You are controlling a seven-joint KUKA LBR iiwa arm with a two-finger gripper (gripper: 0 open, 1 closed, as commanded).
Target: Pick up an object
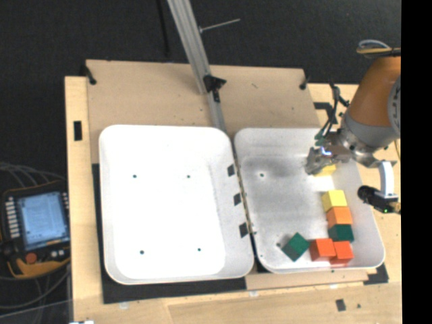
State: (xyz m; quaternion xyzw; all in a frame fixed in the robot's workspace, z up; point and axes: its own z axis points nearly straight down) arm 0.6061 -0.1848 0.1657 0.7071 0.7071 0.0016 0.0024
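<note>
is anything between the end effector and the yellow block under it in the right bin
Nothing visible does. The end effector sits in the right bin right beside a yellow block at its lower right. The other blocks, a yellow one downward, lie further toward the bin's near corner.

Claw point(317, 159) low over upper part of right bin point(283, 181), a pale yellow block point(327, 170) just beside it on its lower right, partly hidden. Below the claw, along the bin's right wall: yellow block point(334, 199), orange block point(339, 215), dark green block point(341, 232). Further below, two orange-red blocks point(331, 249) and a green block point(294, 246). Left bin point(165, 201) well to the claw's left.
</note>
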